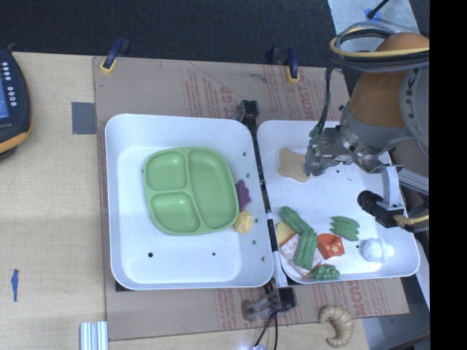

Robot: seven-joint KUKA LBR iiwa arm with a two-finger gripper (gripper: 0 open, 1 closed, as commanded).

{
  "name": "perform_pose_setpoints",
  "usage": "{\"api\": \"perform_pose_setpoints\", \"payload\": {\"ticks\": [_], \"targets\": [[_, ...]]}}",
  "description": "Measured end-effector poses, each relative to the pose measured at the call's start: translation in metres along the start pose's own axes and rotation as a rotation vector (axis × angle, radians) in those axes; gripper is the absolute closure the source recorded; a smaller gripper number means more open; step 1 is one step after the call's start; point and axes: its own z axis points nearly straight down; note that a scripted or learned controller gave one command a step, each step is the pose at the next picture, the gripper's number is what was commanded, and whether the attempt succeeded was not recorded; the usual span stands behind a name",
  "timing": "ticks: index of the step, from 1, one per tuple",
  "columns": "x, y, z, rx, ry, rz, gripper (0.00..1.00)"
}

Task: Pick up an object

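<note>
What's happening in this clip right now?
The grey KUKA arm with the orange band reaches into the right white bin, its two-finger gripper low beside a tan, bread-like slice. Nothing shows between its fingers, so nothing is picked yet. Toy foods sit near that bin's front: green pods, a red piece, a white ball. The left white bin holds a green divided plate.

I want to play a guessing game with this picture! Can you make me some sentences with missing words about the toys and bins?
1. The divided plate in the left bin is colored ____.
2. The plate has ____ compartments.
3. The gripper hangs over the ____ bin.
4. The croissant lies on the ____, outside both bins.

Missing words: green; three; right; cardboard
</note>
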Motion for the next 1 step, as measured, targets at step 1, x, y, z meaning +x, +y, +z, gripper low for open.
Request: {"api": "perform_pose_setpoints", "payload": {"ticks": [1], "targets": [[-0.0038, -0.0043, 0.0057, 0.012, 0.000, 0.007, 0.00]]}}
